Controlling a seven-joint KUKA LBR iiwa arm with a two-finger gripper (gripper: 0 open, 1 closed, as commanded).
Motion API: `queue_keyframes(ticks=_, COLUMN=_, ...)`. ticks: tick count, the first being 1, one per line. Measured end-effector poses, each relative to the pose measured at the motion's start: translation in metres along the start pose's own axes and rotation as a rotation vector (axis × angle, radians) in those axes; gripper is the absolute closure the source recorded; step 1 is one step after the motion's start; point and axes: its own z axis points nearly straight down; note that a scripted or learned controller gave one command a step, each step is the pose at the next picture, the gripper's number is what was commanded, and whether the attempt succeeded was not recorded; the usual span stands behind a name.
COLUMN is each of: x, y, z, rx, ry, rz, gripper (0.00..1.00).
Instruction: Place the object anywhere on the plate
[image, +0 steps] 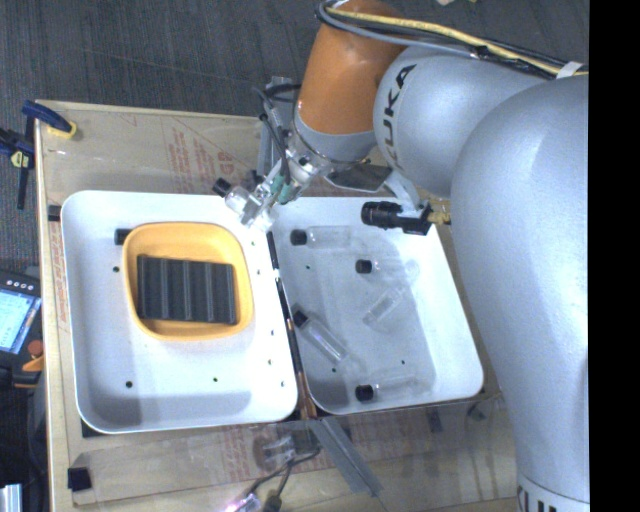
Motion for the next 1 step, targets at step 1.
queue_keyframes(ticks=1, x=-0.0001, y=-0.0001, z=-0.0001, rx=0.000, ry=0.000, rz=0.000, gripper=0.00)
